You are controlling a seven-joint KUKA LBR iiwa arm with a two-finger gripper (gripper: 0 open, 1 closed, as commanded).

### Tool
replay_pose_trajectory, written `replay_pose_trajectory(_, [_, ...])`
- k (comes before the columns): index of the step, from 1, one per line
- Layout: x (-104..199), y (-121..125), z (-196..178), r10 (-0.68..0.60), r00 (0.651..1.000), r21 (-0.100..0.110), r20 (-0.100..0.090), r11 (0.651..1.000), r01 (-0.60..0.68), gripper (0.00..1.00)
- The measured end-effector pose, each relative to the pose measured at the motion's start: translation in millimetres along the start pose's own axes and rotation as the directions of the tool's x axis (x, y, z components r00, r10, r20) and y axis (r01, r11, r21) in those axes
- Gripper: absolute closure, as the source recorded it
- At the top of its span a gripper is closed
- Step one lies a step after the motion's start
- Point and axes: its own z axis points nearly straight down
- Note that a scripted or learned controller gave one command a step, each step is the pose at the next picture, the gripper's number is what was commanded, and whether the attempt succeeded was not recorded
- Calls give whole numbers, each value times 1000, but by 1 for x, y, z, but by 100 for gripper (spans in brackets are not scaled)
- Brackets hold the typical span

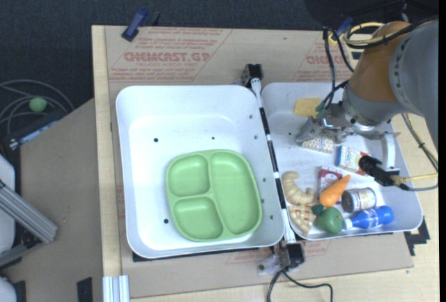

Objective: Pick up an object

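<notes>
- Camera view: a worktop (209,49) seen from above at a slant, bearing two shallow white bins side by side.
- The left bin (139,126) holds a green divided plate (212,194), lying flat toward its near side.
- The right bin (286,102) holds a clutter of small items: a yellow sponge (306,107) at the far side, a speckled packet (319,144), a carrot (334,190), a can (359,199), a blue bottle (369,217), a green fruit (330,220) and a beige pastry (301,197).
- The arm (390,70) reaches in from the right over the right bin.
- The end effector (322,127) sits just above the packet, near the sponge; I cannot tell how its tips stand.
</notes>
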Motion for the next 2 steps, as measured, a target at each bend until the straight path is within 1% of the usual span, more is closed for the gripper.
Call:
replay_pose_trajectory(1, [0, 0, -10, 0, 1000, -1, 1, 1000, 0, 100])
replay_pose_trajectory(2, [45, -31, -100, -1, 1000, -1, 0, 1000, 1, 100])
